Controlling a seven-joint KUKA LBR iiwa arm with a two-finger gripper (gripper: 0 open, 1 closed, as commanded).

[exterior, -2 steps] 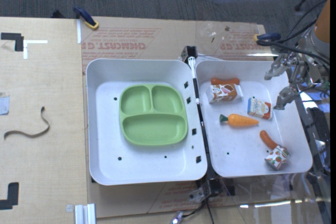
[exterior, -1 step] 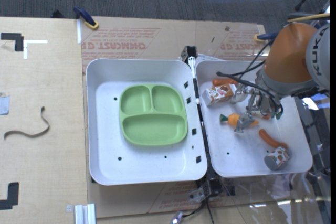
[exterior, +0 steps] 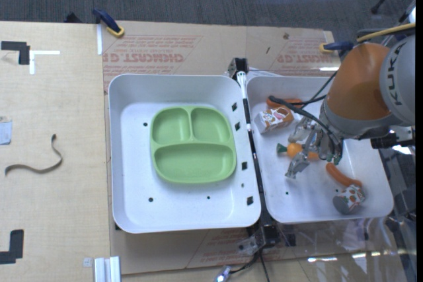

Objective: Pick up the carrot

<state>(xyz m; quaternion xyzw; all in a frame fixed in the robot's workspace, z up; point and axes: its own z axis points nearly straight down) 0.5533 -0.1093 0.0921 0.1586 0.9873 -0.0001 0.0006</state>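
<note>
jaws (exterior: 305,156) low in the right bin (exterior: 370,205), can't tell if open or closed, metal parts blur together. small orange piece with a green bit (exterior: 291,149) just left of the jaws, touching or nearly, could be the carrot. a longer orange thing (exterior: 342,175) lies just right of and below the jaws, could equally be it, can't settle which. likely a toy: light, stiff, smooth plastic, prone to slip or roll; best gripped across the thick middle. carton (exterior: 274,118) up-left of the jaws, print unreadable. green plate (exterior: 193,144) in the left bin (exterior: 125,208), well left. arm shell reads "kuk", cardboard (exterior: 165,53) has mirrored red lettering, unreadable
</note>
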